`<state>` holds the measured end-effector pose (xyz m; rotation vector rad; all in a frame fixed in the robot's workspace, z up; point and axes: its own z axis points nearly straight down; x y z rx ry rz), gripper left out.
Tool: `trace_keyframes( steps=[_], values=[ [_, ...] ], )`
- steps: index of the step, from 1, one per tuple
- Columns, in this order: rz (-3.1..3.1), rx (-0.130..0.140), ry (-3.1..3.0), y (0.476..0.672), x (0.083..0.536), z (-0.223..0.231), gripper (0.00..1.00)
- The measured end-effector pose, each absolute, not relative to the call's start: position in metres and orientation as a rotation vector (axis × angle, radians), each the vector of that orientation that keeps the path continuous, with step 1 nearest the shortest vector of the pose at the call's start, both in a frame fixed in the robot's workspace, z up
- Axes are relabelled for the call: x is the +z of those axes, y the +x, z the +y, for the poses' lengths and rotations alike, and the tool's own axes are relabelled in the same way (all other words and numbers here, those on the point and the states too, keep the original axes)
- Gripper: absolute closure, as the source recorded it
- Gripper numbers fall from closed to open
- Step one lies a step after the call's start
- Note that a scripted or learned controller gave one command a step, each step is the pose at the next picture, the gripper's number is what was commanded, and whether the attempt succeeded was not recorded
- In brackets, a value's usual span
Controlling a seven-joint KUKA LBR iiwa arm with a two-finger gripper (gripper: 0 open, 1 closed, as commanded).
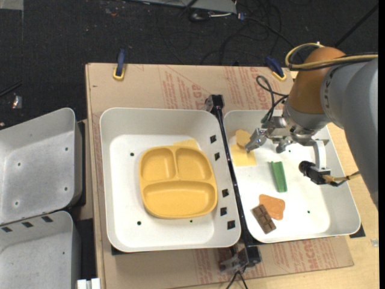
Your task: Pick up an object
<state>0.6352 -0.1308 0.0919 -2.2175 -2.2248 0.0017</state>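
Observation:
My gripper [269, 142] hangs over the back part of the right bin [343, 212], open, with nothing between its fingers. Its left finger [255, 142] is just right of a small yellow rounded piece [242, 138], which rests on a pale yellow flat square [243, 157]. A green block [278, 176] lies below the gripper in the bin's middle. Nearer the front sit an orange piece [274, 205] and a brown block [263, 218], touching each other.
The left bin [117, 161] holds a yellow divided plate [178, 182] with a pale yellow sheet [189, 144] peeking from under its back edge. A black divider [226, 161] runs between the bins. The arm's cable and a black fitting [313, 170] hang over the right bin's right side.

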Motion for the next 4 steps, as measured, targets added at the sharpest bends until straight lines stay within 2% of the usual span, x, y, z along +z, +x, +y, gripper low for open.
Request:
trace_keyframes(
  steps=[1,2,3,4],
  values=[
    [-2.227,-0.001,-2.219,0.636,0.103,-0.131,1.0],
    [-2.229,-0.006,-2.221,0.644,0.15,-0.127,1.0],
    [-2.229,-0.007,-2.222,0.638,0.209,-0.123,1.0],
    [-2.23,-0.006,-2.222,0.639,0.263,-0.123,1.0]
  ],
)
